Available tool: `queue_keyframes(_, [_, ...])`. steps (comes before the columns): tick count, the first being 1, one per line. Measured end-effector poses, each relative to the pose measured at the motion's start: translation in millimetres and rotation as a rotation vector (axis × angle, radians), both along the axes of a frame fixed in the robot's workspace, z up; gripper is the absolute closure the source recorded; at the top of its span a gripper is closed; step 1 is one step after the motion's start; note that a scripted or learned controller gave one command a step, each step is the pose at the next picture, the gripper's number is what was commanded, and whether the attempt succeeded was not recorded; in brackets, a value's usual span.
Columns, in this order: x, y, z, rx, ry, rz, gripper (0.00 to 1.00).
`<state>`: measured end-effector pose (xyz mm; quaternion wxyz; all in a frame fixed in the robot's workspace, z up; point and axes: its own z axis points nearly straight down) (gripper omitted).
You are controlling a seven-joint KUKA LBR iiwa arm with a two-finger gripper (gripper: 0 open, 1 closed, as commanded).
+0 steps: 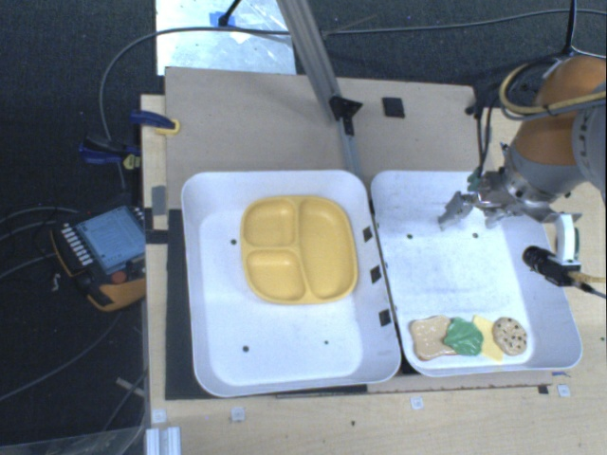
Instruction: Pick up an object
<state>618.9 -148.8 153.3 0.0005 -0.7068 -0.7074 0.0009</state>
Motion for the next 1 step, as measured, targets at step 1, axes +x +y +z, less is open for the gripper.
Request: queue_keyframes(1, [-2.0,3.0,-62.6,0.001,0.001,0.0,0.0])
